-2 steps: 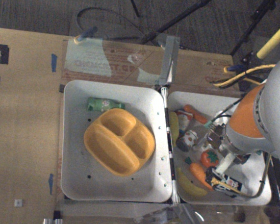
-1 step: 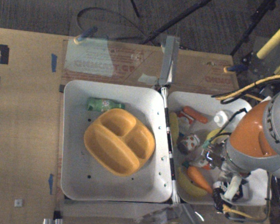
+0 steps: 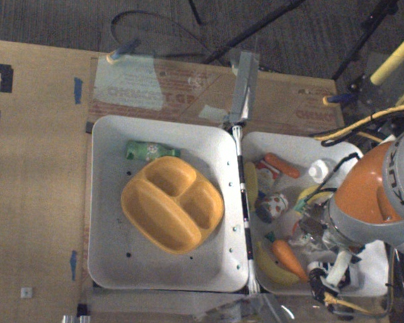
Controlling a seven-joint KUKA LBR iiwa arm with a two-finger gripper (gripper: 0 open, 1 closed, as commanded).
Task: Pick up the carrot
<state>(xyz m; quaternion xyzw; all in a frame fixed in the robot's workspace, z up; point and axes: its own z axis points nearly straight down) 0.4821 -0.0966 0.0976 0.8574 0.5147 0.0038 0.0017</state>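
Note:
The carrot is a short orange cone that lies in the front part of the right bin, resting across a yellow banana. Its thick end points toward the bin's middle. My gripper hangs just behind and to the right of the carrot, low over the bin, below the orange band of the wrist. Nothing shows the carrot lifted; it rests on the banana and the bin floor. The arm hides the bin's right half.
The right bin also holds a red-orange sausage-like piece, a white bottle, a round patterned toy and a yellow piece by the divider. In the left bin sit a yellow divided plate and a green packet.

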